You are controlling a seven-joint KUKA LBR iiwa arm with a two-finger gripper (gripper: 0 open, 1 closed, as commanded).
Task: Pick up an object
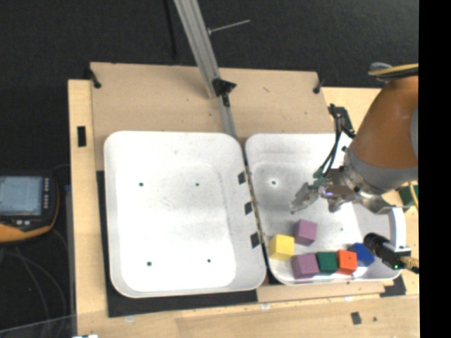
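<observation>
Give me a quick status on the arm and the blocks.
Gripper above right bin, holding nothing. Nearest purple block just below it, loose. Other blocks along near wall. Nothing in the way.

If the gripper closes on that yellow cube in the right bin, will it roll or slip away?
The yellow cube has flat faces, so it likely slides rather than rolls. It looks small and probably light, so a nudge could shift it. It sits apart from the purple cube, leaving some finger room.

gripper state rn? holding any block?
Gripper: above the right bin, nothing between its fingers. Open or shut cannot be told. The purple block lies loose just below it.
</observation>
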